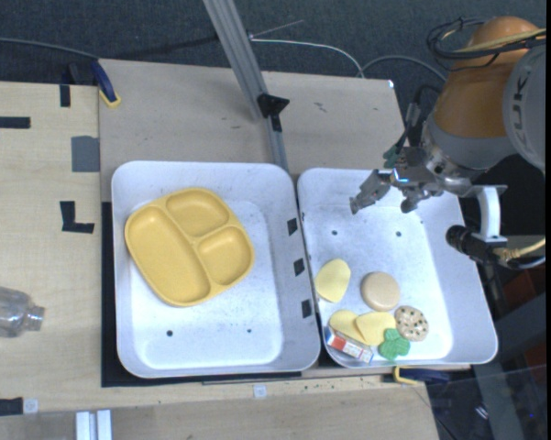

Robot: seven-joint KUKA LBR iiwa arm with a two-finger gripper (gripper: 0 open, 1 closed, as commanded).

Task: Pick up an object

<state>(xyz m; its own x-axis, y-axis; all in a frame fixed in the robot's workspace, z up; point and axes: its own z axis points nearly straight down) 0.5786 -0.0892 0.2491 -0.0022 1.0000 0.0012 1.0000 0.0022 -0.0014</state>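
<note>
My gripper (383,200) hangs over the far part of the right bin (440,246), open, with nothing between its spread fingers. Toy food lies at the near end of that bin: a pale yellow piece (333,280), a round tan biscuit (380,291), a speckled cookie (411,323), yellow slices (365,325), a green piece (395,346) and a small red-and-white packet (348,346). The gripper is well beyond these items and above them.
The left bin (147,337) holds a yellow divided plate (189,244). A metal pole (238,44) slants in from the top to the bins' far edge. A clear plastic bottle (5,310) lies on the bench at the left.
</note>
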